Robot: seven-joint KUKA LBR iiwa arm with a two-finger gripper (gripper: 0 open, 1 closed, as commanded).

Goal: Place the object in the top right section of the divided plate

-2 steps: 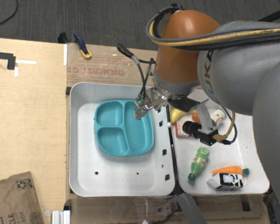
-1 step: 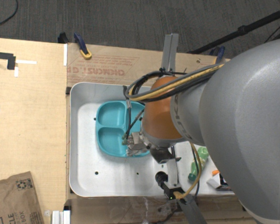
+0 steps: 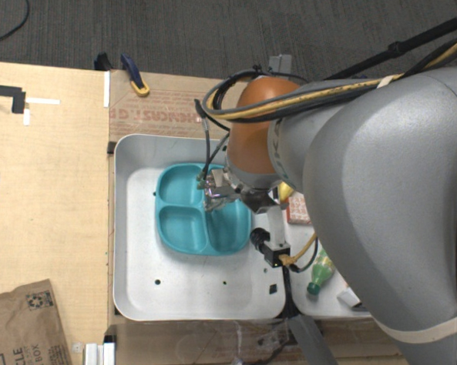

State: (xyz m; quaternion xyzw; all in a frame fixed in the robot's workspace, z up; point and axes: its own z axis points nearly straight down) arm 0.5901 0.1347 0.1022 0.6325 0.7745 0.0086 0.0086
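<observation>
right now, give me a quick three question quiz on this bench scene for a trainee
1. True or false: the teal divided plate lies in the white bin.
2. How many sections does the plate have? A) two B) three C) five
3. Fill in: the gripper hangs over the plate's ____ edge in the camera view.

Key
1. True.
2. B: one across the top, two below.
3. Right. The green bottle lies further right, under the arm.

I see the plate (image 3: 181,217) in the left bin (image 3: 129,287), the gripper (image 3: 215,191) over its right side.
</observation>
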